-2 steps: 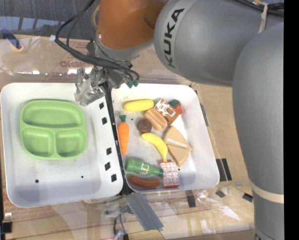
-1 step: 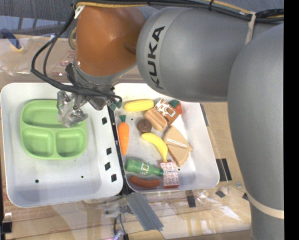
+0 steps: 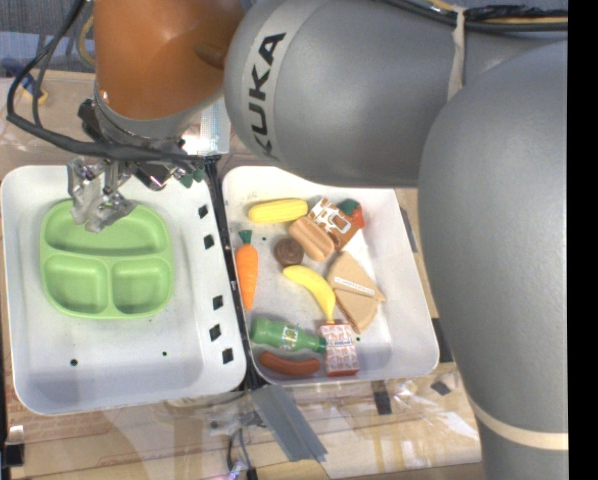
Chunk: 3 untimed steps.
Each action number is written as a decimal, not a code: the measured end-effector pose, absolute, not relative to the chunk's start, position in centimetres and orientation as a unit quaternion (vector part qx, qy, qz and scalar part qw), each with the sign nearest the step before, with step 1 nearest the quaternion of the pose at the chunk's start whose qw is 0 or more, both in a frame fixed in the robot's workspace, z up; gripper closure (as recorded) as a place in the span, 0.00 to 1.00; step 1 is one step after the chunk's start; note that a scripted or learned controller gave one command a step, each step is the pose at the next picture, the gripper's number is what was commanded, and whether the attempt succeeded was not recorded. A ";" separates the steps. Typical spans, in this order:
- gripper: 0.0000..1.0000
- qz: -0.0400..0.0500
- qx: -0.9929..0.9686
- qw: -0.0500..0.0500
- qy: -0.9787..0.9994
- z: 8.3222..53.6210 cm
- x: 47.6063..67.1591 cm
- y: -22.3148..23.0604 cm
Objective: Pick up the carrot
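The orange carrot (image 3: 246,275) with a green top lies along the left wall of the right bin (image 3: 409,268), pointing toward the near side. My gripper (image 3: 98,206) hangs over the left bin (image 3: 29,268), above the far compartment of the green divided tray (image 3: 107,260), well to the left of the carrot. Its metal fingers sit close together and nothing shows between them.
The right bin also holds a yellow corn-like piece (image 3: 277,210), a hot dog (image 3: 312,238), a banana (image 3: 312,288), a sandwich wedge (image 3: 353,290), a green bottle (image 3: 287,337), a sausage (image 3: 289,365) and a small packet (image 3: 340,349). The arm's large grey body covers the upper right.
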<state>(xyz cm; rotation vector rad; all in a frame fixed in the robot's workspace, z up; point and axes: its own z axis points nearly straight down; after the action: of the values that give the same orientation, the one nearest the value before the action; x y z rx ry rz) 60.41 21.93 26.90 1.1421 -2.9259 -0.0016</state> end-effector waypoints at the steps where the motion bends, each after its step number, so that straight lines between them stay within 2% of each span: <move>1: 1.00 0.001 0.236 0.005 -0.972 18.4 60.8 20.6; 2: 1.00 0.000 0.310 0.000 -0.951 11.1 65.2 22.0; 3: 1.00 0.000 0.299 -0.007 -0.954 20.1 65.0 22.1</move>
<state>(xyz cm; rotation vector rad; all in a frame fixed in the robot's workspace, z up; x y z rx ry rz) 65.00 22.06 20.14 0.9444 -3.0106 0.0007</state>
